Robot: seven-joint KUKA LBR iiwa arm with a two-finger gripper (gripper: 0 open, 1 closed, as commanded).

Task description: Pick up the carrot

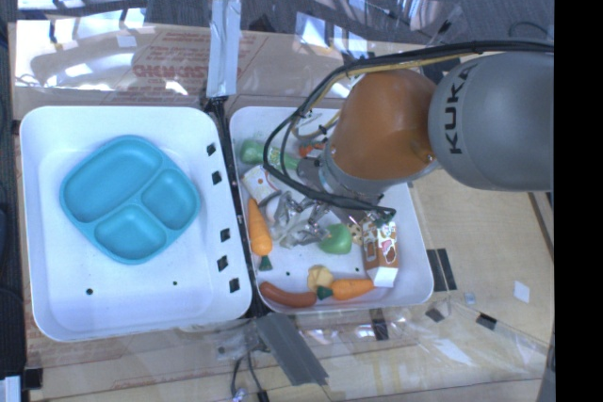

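Jaws first: you cannot tell how they stand, because the gripper (303, 223) reads as a tangle of grey metal under the wrist, with nothing clearly caught in it. You see a carrot (258, 227) just left of that metal, lying lengthwise along the left wall of the right bin (421, 276), close to the gripper yet apparently apart from it. A second carrot (351, 289) lies near the bin's front wall, below the gripper, with a small yellowish piece (320, 276) touching its green end and a reddish-brown sausage (287, 297) to its left.

Your arm (490, 120) reaches in from the right, its grey link slanting across the bin's right side, and its orange band (382, 125) sits over the bin's middle, pointing the wrist steeply down. Black cables (283, 141) loop off the band toward the carrot's side.

A green piece (336, 240) sits just right of the gripper, beside a small printed carton (381, 249). Another green item (252, 151) lies above the carrot, partly behind the cables. Whatever sits under the band is hidden. Well left of the carrot, the left bin (57, 297) holds a blue divided plate (130, 199).
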